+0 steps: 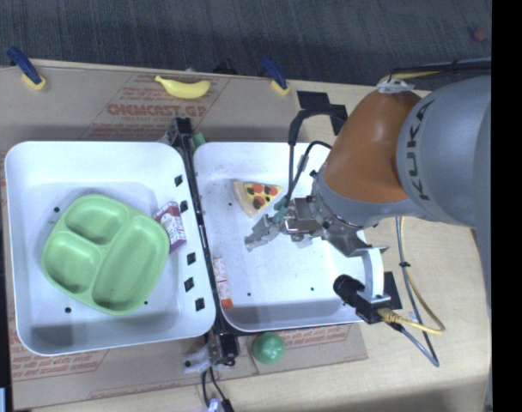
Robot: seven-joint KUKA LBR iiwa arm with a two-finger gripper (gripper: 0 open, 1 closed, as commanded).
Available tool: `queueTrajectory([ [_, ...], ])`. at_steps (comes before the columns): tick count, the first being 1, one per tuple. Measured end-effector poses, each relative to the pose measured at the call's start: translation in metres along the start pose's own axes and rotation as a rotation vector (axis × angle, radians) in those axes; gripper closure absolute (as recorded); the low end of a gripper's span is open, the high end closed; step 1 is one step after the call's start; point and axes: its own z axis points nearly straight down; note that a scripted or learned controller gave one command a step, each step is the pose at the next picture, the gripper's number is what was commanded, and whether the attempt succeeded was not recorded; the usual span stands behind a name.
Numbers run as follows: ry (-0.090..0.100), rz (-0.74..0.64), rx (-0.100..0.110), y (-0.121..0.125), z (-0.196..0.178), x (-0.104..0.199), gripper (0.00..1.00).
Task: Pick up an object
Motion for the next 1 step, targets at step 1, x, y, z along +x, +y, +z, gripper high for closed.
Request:
queueTrajectory([
  [1, 0.0, 0.0, 0.0, 0.0, 0.0, 0.0, 0.0],
])
